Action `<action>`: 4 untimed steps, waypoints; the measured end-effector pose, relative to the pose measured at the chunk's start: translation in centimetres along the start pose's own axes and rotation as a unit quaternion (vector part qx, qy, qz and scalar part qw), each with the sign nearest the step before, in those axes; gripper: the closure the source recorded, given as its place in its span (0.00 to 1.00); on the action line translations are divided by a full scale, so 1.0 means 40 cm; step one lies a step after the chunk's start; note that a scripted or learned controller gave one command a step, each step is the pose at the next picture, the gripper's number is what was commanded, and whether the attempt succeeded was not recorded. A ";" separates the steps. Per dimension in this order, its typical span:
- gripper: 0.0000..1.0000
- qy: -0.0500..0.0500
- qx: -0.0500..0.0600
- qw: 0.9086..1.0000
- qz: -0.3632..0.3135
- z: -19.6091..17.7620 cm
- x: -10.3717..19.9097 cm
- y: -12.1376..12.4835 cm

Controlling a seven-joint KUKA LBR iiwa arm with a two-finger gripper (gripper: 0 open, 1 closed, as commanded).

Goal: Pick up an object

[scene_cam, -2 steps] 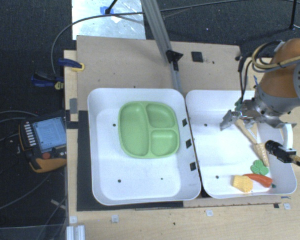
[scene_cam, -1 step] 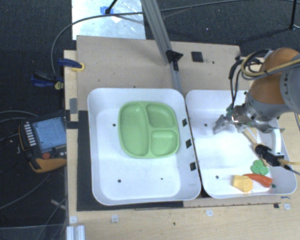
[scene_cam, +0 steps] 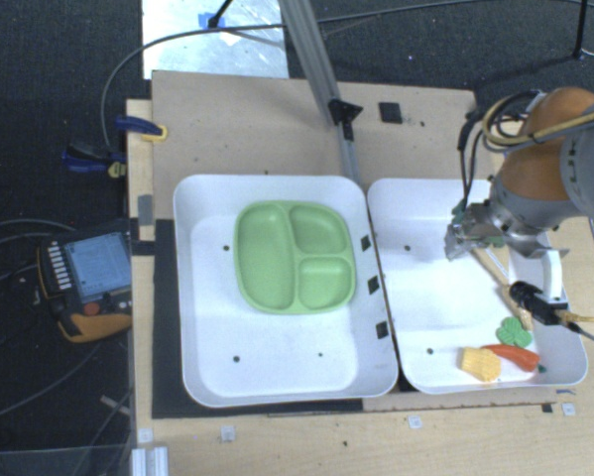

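Observation:
Three small toy foods lie in the near right corner of the right bin (scene_cam: 425, 300): a yellow chunk (scene_cam: 481, 364), an orange-red carrot (scene_cam: 516, 355) and a green piece (scene_cam: 515, 331) just behind it. My gripper (scene_cam: 462, 238) hangs over the right bin's back half, below the orange-banded wrist (scene_cam: 539, 172). It is well apart from the toys, up and to their left. A black cable fitting (scene_cam: 533, 302) on the arm hangs above the green piece.
The left bin (scene_cam: 277, 360) holds a green divided plate (scene_cam: 297, 256). A grey pole (scene_cam: 311, 43) slants down to the bins' back edge. Beyond the bench's left side lie cables and a blue-screened pendant (scene_cam: 88, 271).

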State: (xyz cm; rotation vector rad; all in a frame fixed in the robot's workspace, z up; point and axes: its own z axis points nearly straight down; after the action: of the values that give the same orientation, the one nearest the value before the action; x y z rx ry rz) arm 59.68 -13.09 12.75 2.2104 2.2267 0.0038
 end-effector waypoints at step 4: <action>1.00 0.001 0.002 1.000 -0.001 -0.254 0.121 0.012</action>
State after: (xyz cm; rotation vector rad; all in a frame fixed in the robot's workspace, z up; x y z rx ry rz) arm 60.08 -8.25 22.89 2.2107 2.2320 0.0031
